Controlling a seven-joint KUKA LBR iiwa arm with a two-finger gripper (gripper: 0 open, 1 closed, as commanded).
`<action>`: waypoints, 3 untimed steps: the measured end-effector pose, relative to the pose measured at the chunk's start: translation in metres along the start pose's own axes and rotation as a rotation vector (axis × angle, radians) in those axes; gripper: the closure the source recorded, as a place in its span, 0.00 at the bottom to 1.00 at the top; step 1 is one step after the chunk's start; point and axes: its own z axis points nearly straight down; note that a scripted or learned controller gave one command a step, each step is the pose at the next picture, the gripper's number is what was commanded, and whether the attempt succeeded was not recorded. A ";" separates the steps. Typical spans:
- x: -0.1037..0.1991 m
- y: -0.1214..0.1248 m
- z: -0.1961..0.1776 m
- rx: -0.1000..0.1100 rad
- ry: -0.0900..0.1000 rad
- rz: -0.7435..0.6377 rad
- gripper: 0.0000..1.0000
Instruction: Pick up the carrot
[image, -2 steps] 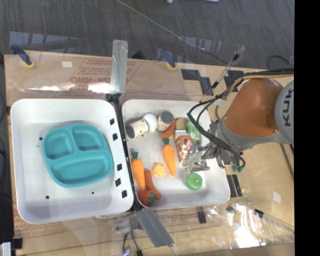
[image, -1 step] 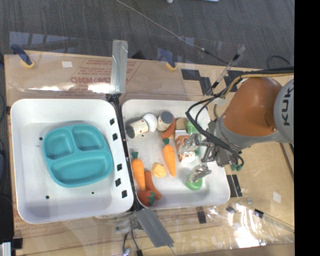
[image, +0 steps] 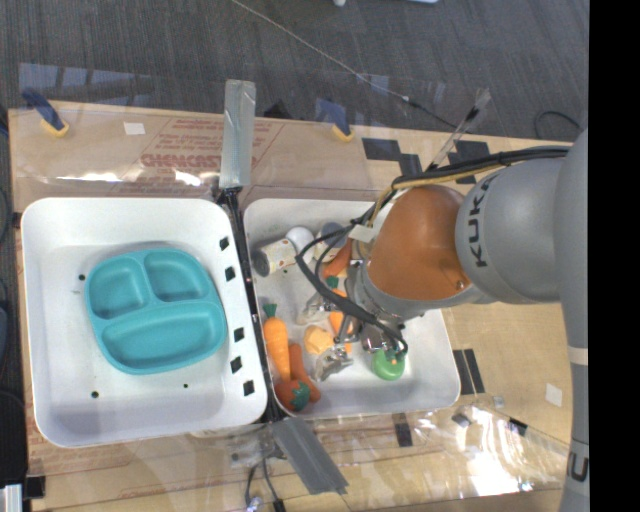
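Gripper (image: 345, 350) hangs low in the right bin (image: 440, 375), under the orange wrist band; whether it is spread or pressed together I cannot tell, as the wrist hides most of it. Nothing is seen in its hold.

Carrot (image: 277, 343) lies along the bin's left wall, just left of the gripper and apart from it, green end uppermost. A second orange piece (image: 297, 375) lies against its lower part, so the count is two carrot-like pieces, judged toys.

Handling, as judged: light, stiff, smooth and tapered, liable to slip or roll. Best hold is across the thick middle, jaws square to its length; the wall close by leaves little room on that side.

Count: two bins; one teal tray (image: 155, 308), three compartments, in the left bin (image: 60, 400); one green item (image: 389, 364); one white cylinder (image: 283, 251); other small pieces partly hidden, uncounted.
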 end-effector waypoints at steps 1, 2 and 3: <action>-0.001 0.000 -0.010 0.001 -0.001 -0.006 1.00; -0.011 0.042 -0.151 0.006 -0.010 -0.390 1.00; 0.030 -0.008 -0.279 0.013 -0.014 -0.311 1.00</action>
